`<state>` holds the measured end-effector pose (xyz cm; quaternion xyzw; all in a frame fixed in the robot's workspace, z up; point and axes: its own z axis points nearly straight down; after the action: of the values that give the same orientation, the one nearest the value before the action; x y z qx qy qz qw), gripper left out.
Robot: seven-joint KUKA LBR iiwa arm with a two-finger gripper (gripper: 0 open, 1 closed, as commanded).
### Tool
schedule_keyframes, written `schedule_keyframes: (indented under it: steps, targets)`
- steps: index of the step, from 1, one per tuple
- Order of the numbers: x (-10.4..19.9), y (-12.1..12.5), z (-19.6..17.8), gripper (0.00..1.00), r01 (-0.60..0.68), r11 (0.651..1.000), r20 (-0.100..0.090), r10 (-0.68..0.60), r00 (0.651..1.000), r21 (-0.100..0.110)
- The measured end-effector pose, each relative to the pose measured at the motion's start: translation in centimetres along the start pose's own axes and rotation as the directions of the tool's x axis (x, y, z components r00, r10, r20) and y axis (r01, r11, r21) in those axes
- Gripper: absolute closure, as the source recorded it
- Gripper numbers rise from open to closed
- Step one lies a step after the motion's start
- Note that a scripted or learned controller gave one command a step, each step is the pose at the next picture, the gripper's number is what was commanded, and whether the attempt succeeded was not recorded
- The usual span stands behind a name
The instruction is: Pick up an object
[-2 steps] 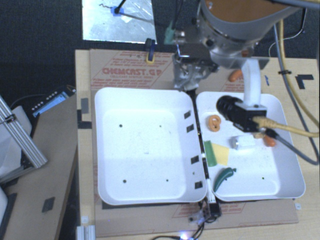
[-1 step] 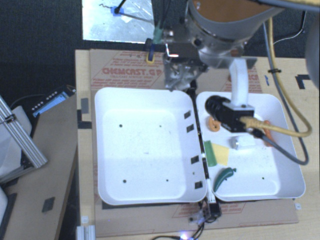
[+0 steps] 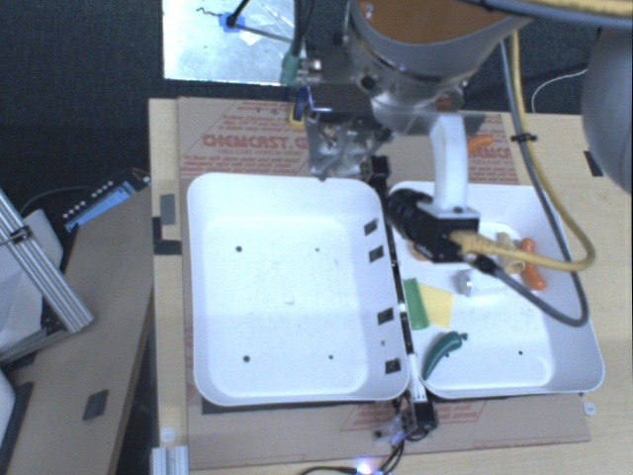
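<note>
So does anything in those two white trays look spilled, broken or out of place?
Nothing stands out. The few small things, a yellow and green block, a dark green curved piece and an orange piece, lie loose in the right tray. No spill or damage shows.

Two shallow white bins are counted side by side on the surface [image 3: 168, 295]: the left bin [image 3: 287, 265] and the right bin [image 3: 554, 354]. Loose items in the right bin: one yellow and green flat piece [image 3: 428, 305], one dark green curved piece [image 3: 443, 348], one small grey block [image 3: 463, 283], and one orange piece [image 3: 532, 268].
</note>
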<state>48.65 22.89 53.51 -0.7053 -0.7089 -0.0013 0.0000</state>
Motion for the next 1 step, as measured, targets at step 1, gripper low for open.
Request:
schedule_keyframes:
  steps: [1]
  targets:
    - [0.47,0.02,0.01,1.00,0.000,1.000,0.000,0.000,1.000,0.000]
